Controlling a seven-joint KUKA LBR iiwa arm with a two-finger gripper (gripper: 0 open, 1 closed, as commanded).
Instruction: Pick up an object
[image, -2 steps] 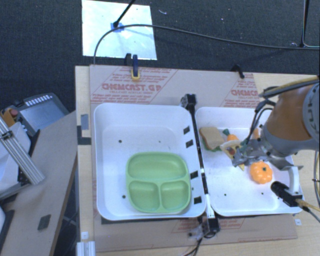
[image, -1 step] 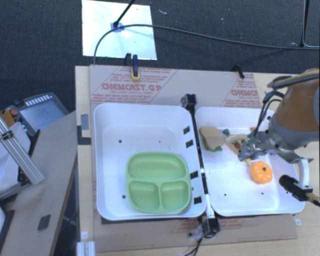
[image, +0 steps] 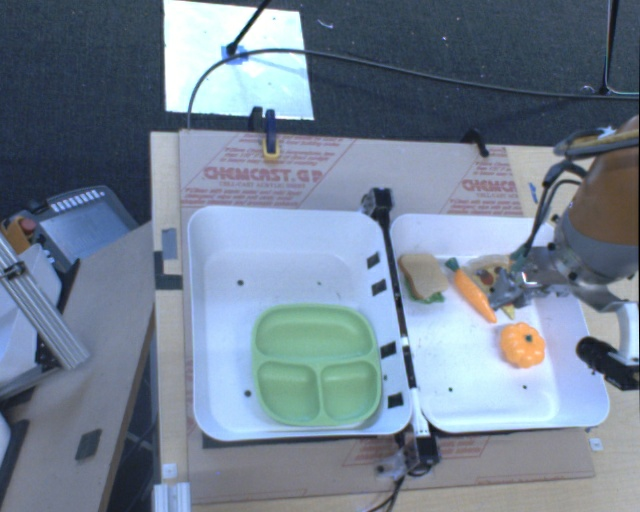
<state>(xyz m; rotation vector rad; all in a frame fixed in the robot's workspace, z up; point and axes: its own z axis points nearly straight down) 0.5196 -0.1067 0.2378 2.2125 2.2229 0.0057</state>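
over the right bin (image: 560, 405) the tool (image: 503, 291) sits beside the toy carrot (image: 470, 293); whether its tips are parted is unclear. centring over the carrot before closing seems wise.

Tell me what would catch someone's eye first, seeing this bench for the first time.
Probably the pale green divided plate, lying alone toward the front of the left bin. Next the bright toy food in the right bin: an orange pumpkin, a carrot and a sandwich close together. The gripper comes in from the right, right beside the carrot.
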